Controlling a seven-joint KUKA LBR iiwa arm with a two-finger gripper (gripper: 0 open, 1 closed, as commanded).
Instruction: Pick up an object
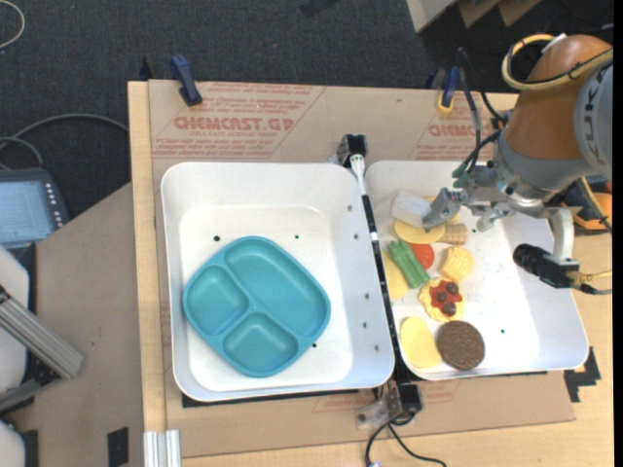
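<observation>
The grey arm with its orange band reaches in from the right, its gripper [454, 205] low over the right white bin [545, 343]; whether the fingers are spread or closed, I cannot tell. Just below them lie a yellow banana-shaped piece [417, 232], long axis left-right, and a green pod [407, 263] running diagonally. The left white bin [185, 197] holds a teal divided plastic tray [255, 305]
</observation>
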